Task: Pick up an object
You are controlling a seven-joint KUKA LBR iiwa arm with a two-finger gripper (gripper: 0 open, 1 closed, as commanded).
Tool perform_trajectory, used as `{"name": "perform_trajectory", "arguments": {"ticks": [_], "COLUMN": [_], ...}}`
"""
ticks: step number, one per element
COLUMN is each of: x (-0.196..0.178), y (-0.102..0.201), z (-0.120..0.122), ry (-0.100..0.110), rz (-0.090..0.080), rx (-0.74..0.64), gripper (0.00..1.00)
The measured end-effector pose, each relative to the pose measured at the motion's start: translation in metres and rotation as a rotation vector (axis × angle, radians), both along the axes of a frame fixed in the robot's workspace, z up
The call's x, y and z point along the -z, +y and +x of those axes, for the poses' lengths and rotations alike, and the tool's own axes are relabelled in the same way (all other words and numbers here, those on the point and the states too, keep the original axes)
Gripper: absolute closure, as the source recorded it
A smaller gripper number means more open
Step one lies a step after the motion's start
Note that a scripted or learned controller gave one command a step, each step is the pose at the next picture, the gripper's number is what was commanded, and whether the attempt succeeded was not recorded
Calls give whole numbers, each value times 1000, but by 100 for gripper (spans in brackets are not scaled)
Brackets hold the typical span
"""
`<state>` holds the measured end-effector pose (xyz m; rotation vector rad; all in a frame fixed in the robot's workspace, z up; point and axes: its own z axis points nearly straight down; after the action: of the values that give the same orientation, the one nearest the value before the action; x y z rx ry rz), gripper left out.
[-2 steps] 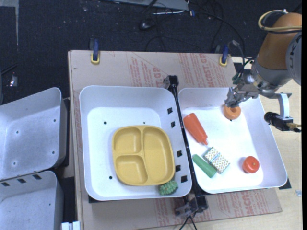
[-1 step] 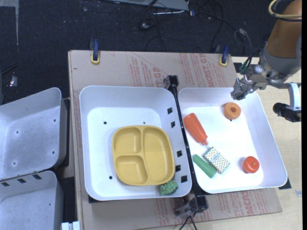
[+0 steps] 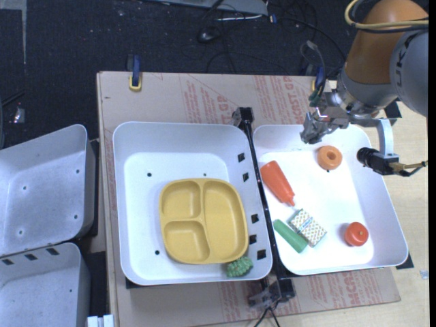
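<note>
Two bins: side by side on the worktop (image 3: 177, 87); the left bin (image 3: 129, 182) bears a yellow divided plate (image 3: 203, 220) with a green bumpy piece (image 3: 239, 268) at its near edge, the right bin (image 3: 381, 203) bears the loose things to pick from.
Landmark: the orange ring (image 3: 330, 157), lying flat near the far wall of the right bin.
Gripper: the gripper (image 3: 315, 129) hangs just up and left of the ring, over the far left corner of the bin; I judge it is poised to come down on something close by, likely the ring.
Gripper state: cannot tell whether spread or pressed together; nothing shows pinched in it.
Likely target look: small, round, orange, with a dark hole in the middle.
Other candidates: orange carrot-like piece (image 3: 278, 181) down and left of the ring; green stick (image 3: 290, 236) and chequered block (image 3: 307, 227) further down; red-orange round piece (image 3: 355, 234) below the ring, well apart.
</note>
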<state>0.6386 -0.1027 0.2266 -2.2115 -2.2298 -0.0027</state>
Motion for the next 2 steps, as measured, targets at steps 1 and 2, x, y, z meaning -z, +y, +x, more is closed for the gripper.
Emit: {"name": "perform_trajectory", "arguments": {"ticks": [1, 2], "x": [7, 9], "y": [60, 123], "z": [-6, -3], "ry": [3, 0], "rz": [0, 0], "rx": [0, -1], "gripper": [100, 100]}}
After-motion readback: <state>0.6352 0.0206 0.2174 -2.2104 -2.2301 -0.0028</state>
